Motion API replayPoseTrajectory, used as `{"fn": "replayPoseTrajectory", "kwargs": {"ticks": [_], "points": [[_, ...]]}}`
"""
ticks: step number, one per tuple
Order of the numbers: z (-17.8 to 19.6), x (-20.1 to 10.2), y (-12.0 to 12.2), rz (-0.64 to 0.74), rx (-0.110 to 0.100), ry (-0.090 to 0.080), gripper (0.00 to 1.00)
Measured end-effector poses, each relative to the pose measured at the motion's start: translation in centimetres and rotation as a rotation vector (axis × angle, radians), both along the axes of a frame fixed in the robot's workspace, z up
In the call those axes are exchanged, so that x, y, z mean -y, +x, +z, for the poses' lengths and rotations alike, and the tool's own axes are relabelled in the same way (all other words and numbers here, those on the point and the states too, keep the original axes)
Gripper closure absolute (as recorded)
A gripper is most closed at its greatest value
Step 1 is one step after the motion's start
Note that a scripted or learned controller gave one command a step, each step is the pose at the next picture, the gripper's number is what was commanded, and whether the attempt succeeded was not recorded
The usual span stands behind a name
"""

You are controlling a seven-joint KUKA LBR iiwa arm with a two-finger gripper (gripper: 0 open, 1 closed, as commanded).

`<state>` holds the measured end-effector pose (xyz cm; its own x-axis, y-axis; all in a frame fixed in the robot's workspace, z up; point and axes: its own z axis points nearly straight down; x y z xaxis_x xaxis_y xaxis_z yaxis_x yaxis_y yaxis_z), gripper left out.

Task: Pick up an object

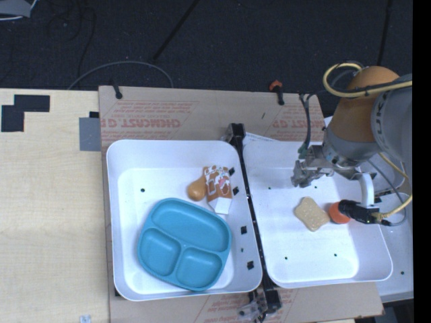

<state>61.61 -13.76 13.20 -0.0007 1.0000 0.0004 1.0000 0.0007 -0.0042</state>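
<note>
Right bin point(316, 261): one tan, biscuit-shaped piece point(310, 214) is found near the middle. One small orange-red piece point(337, 212) is set just to its right.

Gripper point(304, 172): it is placed over the far part of the right bin, just beyond the tan piece and apart from it. It is carried on the grey and orange arm point(357, 123), which enters from the right. Whether it is open or closed cannot be told.

Left bin point(128, 180): one blue divided plate point(183, 242) is laid at the near side. One orange-brown lump point(196, 190) and one red-and-white patterned carton point(217, 182) are side by side at its far right edge.
</note>
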Motion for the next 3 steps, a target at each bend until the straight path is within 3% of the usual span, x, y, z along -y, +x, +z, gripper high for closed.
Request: {"fn": "replayPoseTrajectory", "kwargs": {"ticks": [2,3], "points": [[12.7,-0.4,0.1,0.001,0.009,-0.001,1.0],[16.2,-0.2,0.2,0.001,0.006,-0.001,1.0]]}}
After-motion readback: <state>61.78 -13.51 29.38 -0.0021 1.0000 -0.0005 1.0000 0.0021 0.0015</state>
